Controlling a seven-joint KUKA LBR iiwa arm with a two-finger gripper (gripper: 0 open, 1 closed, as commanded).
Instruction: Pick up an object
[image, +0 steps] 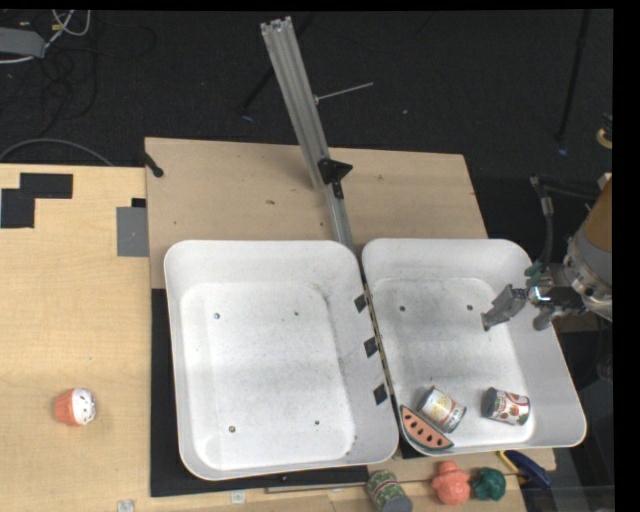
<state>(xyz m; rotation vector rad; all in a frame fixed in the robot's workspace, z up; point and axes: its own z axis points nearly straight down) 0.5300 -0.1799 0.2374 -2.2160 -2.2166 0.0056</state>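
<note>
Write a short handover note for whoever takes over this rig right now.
End effector: open, holding nothing, over the right bin's right side.
Things: two cans and a melon slice lie along that bin's near edge. The left bin is beside it.
Done: nothing picked.
Left: move to a can, close on it, lift.

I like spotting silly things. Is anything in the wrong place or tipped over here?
Yes. A small orange-and-white ball sits alone on the wooden bench, far left of the bins. A tin, a pink toy and a green toy lie outside the right bin's front edge. Inside it, two cans lie tipped over.
</note>
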